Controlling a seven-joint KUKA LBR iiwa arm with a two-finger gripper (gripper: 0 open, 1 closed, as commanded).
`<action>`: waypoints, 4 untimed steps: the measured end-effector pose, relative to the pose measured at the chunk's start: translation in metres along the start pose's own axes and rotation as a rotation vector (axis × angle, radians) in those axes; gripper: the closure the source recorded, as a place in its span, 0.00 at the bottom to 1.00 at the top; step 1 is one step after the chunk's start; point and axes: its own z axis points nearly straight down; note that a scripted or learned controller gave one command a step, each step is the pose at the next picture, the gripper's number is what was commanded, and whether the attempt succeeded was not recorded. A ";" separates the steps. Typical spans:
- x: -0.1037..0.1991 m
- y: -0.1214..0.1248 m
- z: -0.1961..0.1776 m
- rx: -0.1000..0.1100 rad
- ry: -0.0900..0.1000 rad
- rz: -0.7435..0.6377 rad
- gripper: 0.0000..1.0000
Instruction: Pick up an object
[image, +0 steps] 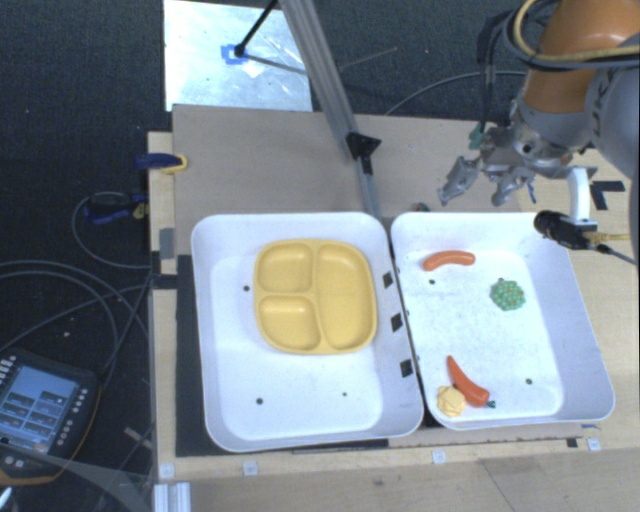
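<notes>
Nothing has been picked up yet, judging by how things lie. The candidates all sit loose in the right bin (575, 300): an orange sausage (447, 261) near its far left corner, a green bunch of grapes (508, 294) toward the middle right, and at the near edge an orange carrot (467, 381) touching a small yellow piece (451, 401) (too small to name with confidence). None of them is lifted or tilted.

The gripper (482, 180) hangs above the bare bench (260, 160) just beyond the right bin's far rim, well apart from every object. Its jaws look spread, with only bench surface showing between them, so it grips nothing.

The left bin (300, 420) carries a yellow divided plate (315, 296), its three compartments holding nothing, and that plate is also a possible target.

So the whole task seems to remain: choosing an object, travelling over it, descending, closing and lifting. The sausage lies nearest the gripper and looks like the shortest reach.
</notes>
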 end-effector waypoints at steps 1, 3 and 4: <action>0.000 0.000 0.000 0.000 -0.001 -0.001 0.00; 0.000 0.012 0.103 0.004 -0.001 0.004 0.00; -0.004 0.010 0.160 0.018 -0.006 0.003 0.00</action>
